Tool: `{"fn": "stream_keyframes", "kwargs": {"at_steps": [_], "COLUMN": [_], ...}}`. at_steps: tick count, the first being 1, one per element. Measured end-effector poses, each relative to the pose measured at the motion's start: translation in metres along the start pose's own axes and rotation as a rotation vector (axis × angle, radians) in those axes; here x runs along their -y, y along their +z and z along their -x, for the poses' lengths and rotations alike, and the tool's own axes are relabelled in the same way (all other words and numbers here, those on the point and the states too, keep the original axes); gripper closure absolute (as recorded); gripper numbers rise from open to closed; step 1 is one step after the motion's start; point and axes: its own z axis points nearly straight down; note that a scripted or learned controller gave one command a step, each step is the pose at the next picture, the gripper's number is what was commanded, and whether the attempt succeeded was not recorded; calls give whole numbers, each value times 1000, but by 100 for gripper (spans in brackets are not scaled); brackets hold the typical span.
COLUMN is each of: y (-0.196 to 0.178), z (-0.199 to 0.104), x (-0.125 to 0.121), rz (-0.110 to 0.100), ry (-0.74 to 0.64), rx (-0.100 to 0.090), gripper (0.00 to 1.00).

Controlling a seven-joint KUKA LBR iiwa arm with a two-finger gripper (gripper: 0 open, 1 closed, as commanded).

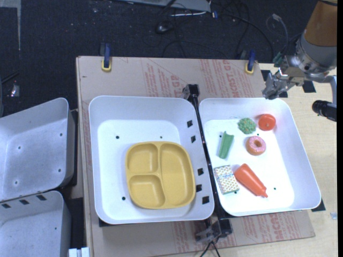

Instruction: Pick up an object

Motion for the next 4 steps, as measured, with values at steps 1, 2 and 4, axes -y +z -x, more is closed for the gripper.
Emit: {"fn": "stream_keyframes", "kwargs": {"at_steps": [1,2,4], "y": [-2,2,34], "z": [-51,-106,-212], "x": [0,-8,-4], "rz": [-7,-8,-8], "ry": [-5,-5,-5], "rx": [-4,-3,-4], "gripper": [100,100,100]}}
